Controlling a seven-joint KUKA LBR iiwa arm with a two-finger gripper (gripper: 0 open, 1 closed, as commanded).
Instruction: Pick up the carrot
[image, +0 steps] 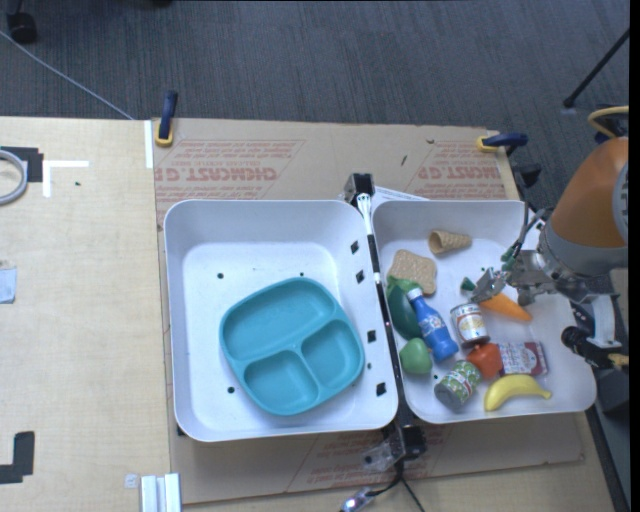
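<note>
Camera view: the carrot (508, 307) lies in the right bin (560, 395), right of centre, just right of the small can (468, 323) and far of the red packet (524, 357). Long axis runs roughly left-right, slightly angled, thick end left, tip pointing right and a bit near. The gripper (492, 285) is low in the same bin, coming in from the right under the orange-banded arm (592, 205). Fingertips sit at the carrot's left (thick) end, touching or just above it; can't tell which. Can't tell how wide the jaws stand, metal parts blur together, and no clear view of the carrot between them, so not calling it held.

Key relation: carrot extends right and slightly near from the fingertips, so most of its body lies off-centre from the jaws. Judgement: a closing grip here catches only the end and could slip; needs a small shift right along the axis.

Other clutter: banana (516, 391), blue bottle (432, 326), green pepper (415, 357), cracker (412, 270). Left bin (190, 260) holds a teal plate (290, 345).
</note>
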